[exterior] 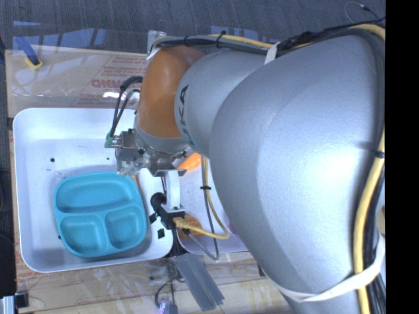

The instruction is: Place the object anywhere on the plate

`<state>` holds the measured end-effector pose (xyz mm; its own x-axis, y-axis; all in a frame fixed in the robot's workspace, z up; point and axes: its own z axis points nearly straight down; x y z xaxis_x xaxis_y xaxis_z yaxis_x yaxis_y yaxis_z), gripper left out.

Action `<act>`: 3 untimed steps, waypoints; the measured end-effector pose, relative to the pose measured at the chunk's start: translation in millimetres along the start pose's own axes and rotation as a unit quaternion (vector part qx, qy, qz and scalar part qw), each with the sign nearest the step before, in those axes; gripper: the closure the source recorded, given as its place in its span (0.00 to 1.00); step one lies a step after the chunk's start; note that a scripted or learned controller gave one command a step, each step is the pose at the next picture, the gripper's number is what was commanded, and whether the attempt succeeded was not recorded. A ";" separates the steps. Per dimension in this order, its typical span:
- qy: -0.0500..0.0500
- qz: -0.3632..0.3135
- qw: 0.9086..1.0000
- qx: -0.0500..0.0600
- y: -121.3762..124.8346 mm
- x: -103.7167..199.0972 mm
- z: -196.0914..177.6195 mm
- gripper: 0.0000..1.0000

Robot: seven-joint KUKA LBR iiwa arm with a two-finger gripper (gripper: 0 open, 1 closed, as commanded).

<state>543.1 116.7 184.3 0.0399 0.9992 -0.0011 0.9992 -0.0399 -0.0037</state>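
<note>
The grey arm takes up most of the right and centre of the frame, its broad rounded casing reaching in from the right edge and covering nearly all of the right-hand bin, of which a curved strip of white rim shows at lower centre. The orange band sits at upper centre, and below it the wrist and the gripper hang over the right edge of the left bin, just above the upper right corner of the plate. The plate is a light blue tray with three compartments, one long one across the top and two smaller ones beneath, lying flat in the lower part of the left bin; all three compartments look bare. A small orange object peeks out from under the wrist at centre frame, just to the right of the gripper; it is probably the item to be placed, though too little of it shows to be sure, and it lies beyond the plate's right edge. The tool's tips are hidden beneath the wrist housing, so their spread cannot be told. Yellow and black cables loop down past the bin divide.
</note>
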 end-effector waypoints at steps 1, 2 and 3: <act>0.000 0.128 0.992 0.000 24.2 -65.0 -145.8 1.00; 0.000 0.080 0.997 0.002 19.6 -11.4 -21.2 1.00; 0.000 0.362 0.932 0.000 40.0 28.1 -94.7 1.00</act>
<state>584.5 143.2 278.8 0.7038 0.7104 -0.0030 0.7104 -0.7038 -0.0031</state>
